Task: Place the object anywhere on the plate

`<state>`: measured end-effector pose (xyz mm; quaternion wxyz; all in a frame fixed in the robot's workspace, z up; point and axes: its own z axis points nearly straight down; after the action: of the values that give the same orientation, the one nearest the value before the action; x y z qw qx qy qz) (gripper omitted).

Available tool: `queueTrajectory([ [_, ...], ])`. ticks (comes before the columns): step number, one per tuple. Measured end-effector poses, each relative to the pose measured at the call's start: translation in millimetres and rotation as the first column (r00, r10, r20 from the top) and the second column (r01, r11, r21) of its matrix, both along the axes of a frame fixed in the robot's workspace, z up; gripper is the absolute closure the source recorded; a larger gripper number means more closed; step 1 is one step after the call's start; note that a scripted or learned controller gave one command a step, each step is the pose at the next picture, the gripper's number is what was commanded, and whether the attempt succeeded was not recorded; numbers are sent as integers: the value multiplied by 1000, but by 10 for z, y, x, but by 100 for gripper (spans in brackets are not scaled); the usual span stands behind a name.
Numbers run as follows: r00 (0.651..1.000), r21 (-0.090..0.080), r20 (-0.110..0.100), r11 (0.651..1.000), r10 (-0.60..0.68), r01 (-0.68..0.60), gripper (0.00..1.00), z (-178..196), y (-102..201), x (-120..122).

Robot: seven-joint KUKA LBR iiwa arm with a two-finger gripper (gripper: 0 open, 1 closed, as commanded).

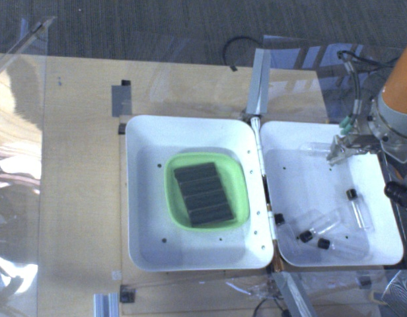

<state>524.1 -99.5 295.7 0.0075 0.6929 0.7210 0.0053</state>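
The pincer (335,152) hangs over the right bin (382,253), near its back edge; whether it is released or clenched I cannot tell, and nothing shows between its tips. The likely objects, clear vials (359,210) with dark caps, lie in the right bin's front half, apart from the pincer. So the pick seems not yet made. Next it must drop onto one vial, lift clear of the bins' shared rims, and cross to the green plate (174,197) in the left bin (141,243). A dark block (203,194) covers the plate's middle; only its margins are bare.
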Motion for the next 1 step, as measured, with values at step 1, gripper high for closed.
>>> queueTrajectory([
  [1, 996, 3, -16, 996, -89, 89, 100, -1119, 769, -103],
])
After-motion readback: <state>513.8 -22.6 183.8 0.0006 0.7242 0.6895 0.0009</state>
